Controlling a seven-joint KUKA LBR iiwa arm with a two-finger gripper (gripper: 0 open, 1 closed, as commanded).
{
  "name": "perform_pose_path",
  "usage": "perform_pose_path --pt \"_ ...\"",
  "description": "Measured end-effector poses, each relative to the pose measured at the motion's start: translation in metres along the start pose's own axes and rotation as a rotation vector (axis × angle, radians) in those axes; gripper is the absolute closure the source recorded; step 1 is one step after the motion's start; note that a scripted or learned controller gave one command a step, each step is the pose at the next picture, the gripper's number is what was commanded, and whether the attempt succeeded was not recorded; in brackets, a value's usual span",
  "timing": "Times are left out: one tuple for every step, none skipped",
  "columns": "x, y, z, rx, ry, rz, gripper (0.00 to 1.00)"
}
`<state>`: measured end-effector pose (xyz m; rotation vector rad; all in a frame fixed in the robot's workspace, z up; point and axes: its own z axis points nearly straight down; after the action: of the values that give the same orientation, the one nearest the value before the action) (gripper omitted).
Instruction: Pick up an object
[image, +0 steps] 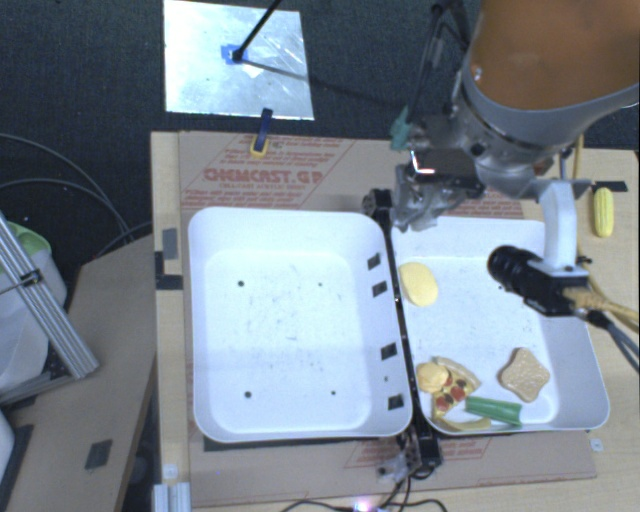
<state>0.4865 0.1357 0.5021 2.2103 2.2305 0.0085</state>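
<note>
The right bin (590, 395) holds several toy foods. A yellow oval piece (420, 283) lies near its left wall. At the front lie a pizza slice (457, 388), a small yellow round piece (432, 376), a green bean-like stick (493, 408) and a tan bread piece (524, 373). My gripper (418, 208) hangs over the bin's back left corner, behind the yellow oval and apart from it. The arm's grey body hides its tip, and nothing shows in its grasp.
The left bin (210, 230) sits beside the right one, with a dividing wall (392, 320) between them. A black cylinder on a white bracket (530, 275) juts over the right bin. A yellow corn piece (603, 210) lies outside, back right.
</note>
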Motion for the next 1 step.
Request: perform_pose_path --pt "0.0661 0.0 0.0017 0.003 0.0 -0.001 1.0"
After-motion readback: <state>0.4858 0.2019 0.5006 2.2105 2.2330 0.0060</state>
